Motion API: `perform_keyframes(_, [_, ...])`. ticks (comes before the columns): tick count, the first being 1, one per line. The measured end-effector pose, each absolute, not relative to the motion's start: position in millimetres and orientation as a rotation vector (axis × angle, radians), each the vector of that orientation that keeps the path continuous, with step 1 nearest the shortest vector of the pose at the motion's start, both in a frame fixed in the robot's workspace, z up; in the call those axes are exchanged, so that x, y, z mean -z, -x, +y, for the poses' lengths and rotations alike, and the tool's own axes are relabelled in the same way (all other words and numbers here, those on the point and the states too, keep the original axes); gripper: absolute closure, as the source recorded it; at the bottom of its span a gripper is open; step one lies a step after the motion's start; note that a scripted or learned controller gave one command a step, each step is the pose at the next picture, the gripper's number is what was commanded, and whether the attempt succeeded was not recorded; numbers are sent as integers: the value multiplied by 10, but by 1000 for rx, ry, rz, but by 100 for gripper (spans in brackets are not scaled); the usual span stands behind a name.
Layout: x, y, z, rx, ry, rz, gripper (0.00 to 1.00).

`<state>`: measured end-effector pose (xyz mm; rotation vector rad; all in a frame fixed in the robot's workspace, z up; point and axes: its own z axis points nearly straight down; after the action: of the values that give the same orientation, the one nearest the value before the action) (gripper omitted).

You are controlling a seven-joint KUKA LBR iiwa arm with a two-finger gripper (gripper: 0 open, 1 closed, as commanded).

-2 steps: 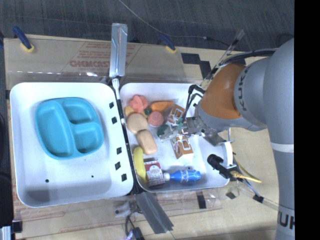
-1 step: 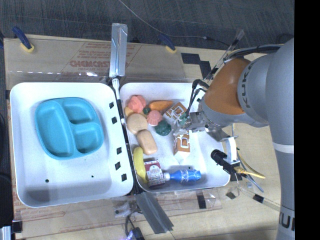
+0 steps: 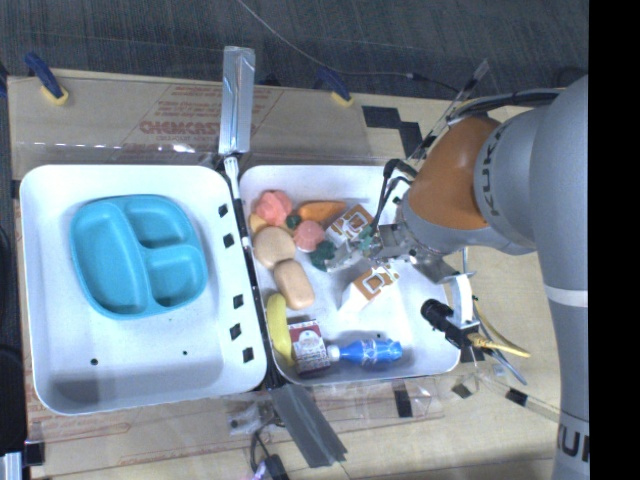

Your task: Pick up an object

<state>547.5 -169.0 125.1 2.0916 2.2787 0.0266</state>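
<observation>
The right bin (image 3: 425,360) holds several small things. My gripper (image 3: 352,251) is down in the middle of it, reaching in from the right. It sits between two small white cartons with brown print, one (image 3: 348,225) just above it and one (image 3: 374,282) just below. A dark green piece (image 3: 322,258) lies right at its left tip. A pink ball (image 3: 308,234), an orange carrot (image 3: 322,210) and a peach-coloured fruit (image 3: 272,206) lie to its upper left. I see nothing lifted clear of the bin floor.
Two tan bread-like pieces (image 3: 272,246) (image 3: 294,283), a yellow banana (image 3: 277,326), a red and white box (image 3: 307,346) and a blue bottle (image 3: 368,351) fill the right bin's left and front. The left bin (image 3: 50,298) holds a blue divided tray (image 3: 138,253).
</observation>
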Motion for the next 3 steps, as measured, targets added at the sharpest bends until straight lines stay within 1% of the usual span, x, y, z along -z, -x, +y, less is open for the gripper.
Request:
perform_keyframes(1, [-1149,-6295,-1533,42,-1557,2754,0])
perform_keyframes(2, [-1045,-6099,-1391,21,-1630,2668,0])
perform_keyframes(3, [-989,-6127,-1008,-8,-2264,2161,0])
